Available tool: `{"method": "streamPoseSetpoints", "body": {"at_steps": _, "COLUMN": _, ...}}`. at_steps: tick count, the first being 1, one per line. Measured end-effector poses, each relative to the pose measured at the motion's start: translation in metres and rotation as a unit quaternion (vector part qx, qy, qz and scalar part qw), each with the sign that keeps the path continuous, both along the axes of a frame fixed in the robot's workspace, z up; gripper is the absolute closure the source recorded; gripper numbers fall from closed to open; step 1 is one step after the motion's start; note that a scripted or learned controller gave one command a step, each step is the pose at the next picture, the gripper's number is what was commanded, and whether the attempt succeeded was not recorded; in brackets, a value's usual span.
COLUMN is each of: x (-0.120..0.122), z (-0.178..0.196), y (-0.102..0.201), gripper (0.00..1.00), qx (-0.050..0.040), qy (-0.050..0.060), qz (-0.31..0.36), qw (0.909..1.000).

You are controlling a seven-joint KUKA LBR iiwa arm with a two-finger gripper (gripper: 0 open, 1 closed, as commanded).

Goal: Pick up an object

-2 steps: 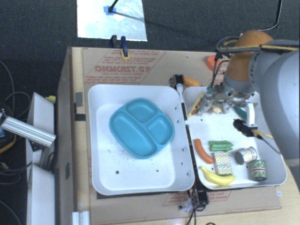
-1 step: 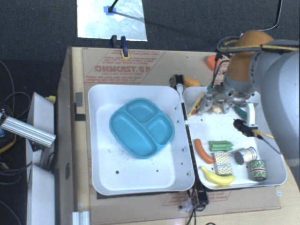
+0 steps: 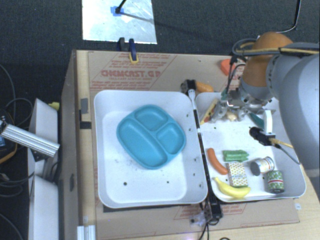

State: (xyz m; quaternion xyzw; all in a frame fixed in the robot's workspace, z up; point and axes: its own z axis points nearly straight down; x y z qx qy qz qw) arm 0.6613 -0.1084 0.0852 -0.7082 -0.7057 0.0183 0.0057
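The arm comes in from the right and its gripper (image 3: pixel 231 110) sits low over the far end of the right bin (image 3: pixel 295 184); honestly can't tell what it's doing. Nearer in that bin lie a banana (image 3: pixel 231 189), carrot (image 3: pixel 217 161) and can (image 3: pixel 274 181). The left bin (image 3: pixel 107 184) holds a blue plate (image 3: pixel 151 135).

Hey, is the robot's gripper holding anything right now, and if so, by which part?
It cannot be told. The gripper is low at the back of the right bin, and the arm hides its tips and whatever lies beneath.
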Motion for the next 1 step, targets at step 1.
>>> {"method": "streamPoseSetpoints", "body": {"at_steps": 1, "x": 0.0000, "z": 0.0004, "y": 0.0024, "gripper": 0.00, "qx": -0.0028, "qy": -0.001, "qz": 0.000, "qw": 1.0000}}
